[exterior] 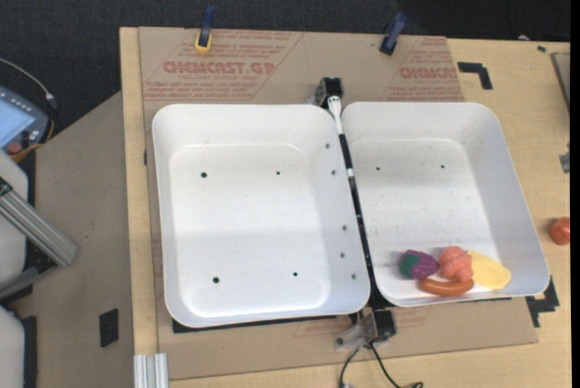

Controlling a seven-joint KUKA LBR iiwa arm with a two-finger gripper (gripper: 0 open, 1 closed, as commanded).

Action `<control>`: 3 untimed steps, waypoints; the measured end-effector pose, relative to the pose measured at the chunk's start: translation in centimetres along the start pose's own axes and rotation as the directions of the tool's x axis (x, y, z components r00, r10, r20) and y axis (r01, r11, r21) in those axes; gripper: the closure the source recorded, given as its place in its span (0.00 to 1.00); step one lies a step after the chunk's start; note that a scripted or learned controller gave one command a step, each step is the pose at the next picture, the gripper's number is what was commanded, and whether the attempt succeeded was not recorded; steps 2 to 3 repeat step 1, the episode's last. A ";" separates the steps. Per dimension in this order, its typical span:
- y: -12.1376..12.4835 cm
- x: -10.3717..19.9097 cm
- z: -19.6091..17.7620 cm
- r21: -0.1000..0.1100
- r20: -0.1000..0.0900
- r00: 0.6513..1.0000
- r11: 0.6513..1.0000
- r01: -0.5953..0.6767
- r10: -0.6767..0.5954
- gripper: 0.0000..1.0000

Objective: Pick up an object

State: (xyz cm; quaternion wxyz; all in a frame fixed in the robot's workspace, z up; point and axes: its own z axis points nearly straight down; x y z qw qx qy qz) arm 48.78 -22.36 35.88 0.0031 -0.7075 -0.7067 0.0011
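The brown board (299,51) under the bins carries red print, "CHEMCAST GP", read once behind the left bin (168,196) and again, partly cut off, behind the right bin (507,169). The right bin, on the side my arm reaches in from, holds four toys bunched in its near corner: a purple bunch (418,264), a pink-orange lump (456,261), a yellow piece (492,273) and an orange sausage (446,286), all touching or just beside one another. Whether my gripper is apart or together I cannot tell.
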 end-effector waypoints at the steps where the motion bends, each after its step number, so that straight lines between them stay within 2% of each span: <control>1: 0.2 -0.1 -1.4 -0.010 0.006 1.000 1.000 0.001 -0.001 1.00; 3: 0.2 -0.1 -1.4 -0.010 0.006 1.000 1.000 0.001 -0.001 1.00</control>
